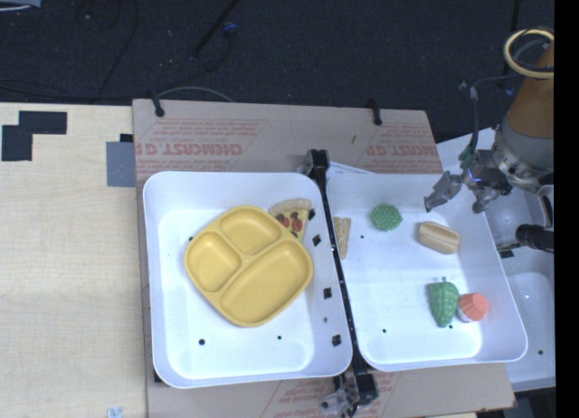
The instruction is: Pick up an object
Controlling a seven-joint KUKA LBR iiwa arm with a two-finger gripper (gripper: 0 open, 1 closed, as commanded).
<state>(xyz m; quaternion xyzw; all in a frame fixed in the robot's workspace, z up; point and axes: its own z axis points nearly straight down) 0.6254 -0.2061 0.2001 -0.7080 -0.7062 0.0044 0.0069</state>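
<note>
1. The gripper (463, 193) is at the right side of the frame, over the upper right edge of the right bin (398, 353).
2. Its two fingers are spread apart, and there is nothing between them.
3. A tan bread roll (438, 237) lies in the right bin, just below the gripper and a bit to the left.
4. A round green ball (386, 217) lies to the left of the gripper, near the top of the same bin.
5. A green leafy toy (443, 302) and a small orange and white toy (472, 307) sit touching each other lower down in that bin, well below the gripper.
6. The left bin (172, 335) holds a yellow tray (249, 265) with a pizza slice (292, 215) at its upper right edge.
</note>
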